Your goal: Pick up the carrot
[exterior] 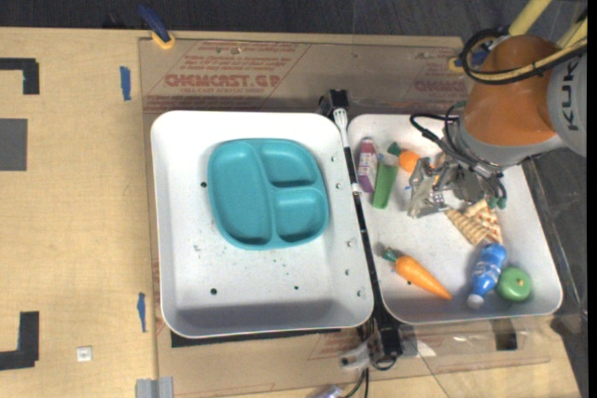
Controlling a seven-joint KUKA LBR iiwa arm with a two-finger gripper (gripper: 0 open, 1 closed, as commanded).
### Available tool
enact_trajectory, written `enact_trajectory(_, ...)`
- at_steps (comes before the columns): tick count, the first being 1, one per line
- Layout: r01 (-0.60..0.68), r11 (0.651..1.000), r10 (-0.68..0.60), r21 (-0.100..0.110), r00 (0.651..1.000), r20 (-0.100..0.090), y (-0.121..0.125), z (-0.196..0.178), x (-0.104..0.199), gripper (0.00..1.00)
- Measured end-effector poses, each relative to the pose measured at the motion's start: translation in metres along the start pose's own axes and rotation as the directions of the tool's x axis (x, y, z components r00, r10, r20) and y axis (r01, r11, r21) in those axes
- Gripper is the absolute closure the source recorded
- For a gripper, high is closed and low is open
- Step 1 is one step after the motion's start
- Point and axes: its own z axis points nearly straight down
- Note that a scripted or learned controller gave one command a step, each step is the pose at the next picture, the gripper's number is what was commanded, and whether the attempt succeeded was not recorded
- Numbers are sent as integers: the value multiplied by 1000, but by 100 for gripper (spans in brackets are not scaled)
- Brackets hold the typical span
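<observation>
From my console the metal two-finger gripper (438,189) hangs well above the tapered orange plastic carrot (420,273) in the right white bin (546,294) (its opening I cannot tell), so I fear descending onto clutter instead.

Carrot (422,274) lies in right bin (546,242), near its front wall. Gripper (431,193) hangs behind carrot, apart. Blue bottle (485,271) right of carrot.
</observation>
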Motion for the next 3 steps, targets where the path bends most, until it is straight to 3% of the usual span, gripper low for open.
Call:
enact_trajectory(1,0,1000,0,-1,1000,-1,0,1,0,0)
enact_trajectory(2,-68,998,68,-2,998,-6,-62,17,-19,0)
enact_trajectory(3,-303,953,303,0,953,-6,-20,14,36,0)
